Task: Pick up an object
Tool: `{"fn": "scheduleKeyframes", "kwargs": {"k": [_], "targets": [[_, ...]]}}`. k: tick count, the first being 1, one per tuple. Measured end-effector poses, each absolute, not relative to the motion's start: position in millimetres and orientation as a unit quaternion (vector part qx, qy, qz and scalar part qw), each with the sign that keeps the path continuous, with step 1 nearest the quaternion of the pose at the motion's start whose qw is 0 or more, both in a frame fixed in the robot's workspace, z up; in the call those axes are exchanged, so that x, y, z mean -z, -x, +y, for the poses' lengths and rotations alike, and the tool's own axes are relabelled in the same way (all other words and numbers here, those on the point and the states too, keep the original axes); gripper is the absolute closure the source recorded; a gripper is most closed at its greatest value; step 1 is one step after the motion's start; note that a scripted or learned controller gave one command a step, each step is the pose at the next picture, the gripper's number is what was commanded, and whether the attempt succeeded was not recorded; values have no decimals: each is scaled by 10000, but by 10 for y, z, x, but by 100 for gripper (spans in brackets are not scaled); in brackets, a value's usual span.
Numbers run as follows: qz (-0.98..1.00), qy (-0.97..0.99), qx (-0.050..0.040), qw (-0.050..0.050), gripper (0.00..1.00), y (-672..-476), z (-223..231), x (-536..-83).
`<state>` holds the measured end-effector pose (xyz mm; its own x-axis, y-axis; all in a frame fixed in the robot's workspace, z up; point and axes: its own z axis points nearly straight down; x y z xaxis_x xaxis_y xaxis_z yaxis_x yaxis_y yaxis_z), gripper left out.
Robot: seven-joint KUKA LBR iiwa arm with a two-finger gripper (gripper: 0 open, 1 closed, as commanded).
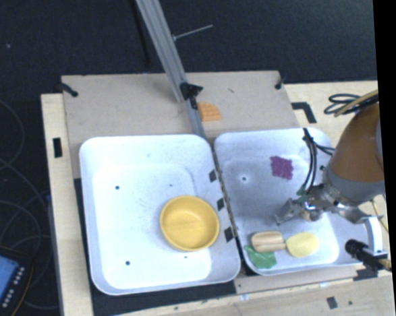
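Note:
My gripper (291, 212) hangs low over the middle of the right bin (251, 150), reaching in from the right below the grey and orange arm (360, 156). Just in front of it, near the bin's front wall, lie a tan cylinder-like block (267, 241), a pale yellow rounded object (303, 244) and a flat green piece (259, 258) that pokes out under the block. A purple object (282, 166) lies further back in the same bin, behind the gripper. The gripper appears to stand slightly above and apart from the tan block.
A yellow bowl (189, 223) sits in the left bin (117, 166), near its right wall. A slanted grey metal rail (167, 51) rises behind the bins. An orange tag (209, 112) lies on the board behind them.

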<state>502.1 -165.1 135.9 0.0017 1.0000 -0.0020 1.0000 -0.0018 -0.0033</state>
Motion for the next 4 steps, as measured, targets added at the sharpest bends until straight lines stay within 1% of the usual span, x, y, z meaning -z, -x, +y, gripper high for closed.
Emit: {"fn": "scheduleKeyframes", "kwargs": {"k": [1, 2, 3, 4], "targets": [[-7050, 7092, 18, -18, 100, -5048, -1647, -1493], [-7083, 7059, 22, -40, 100, -5035, -1665, -2128], [-7088, 7054, 22, -39, 100, -5057, -1675, -2669], [-7103, 7039, 16, -9, 100, -5296, -1205, -2714]]}}
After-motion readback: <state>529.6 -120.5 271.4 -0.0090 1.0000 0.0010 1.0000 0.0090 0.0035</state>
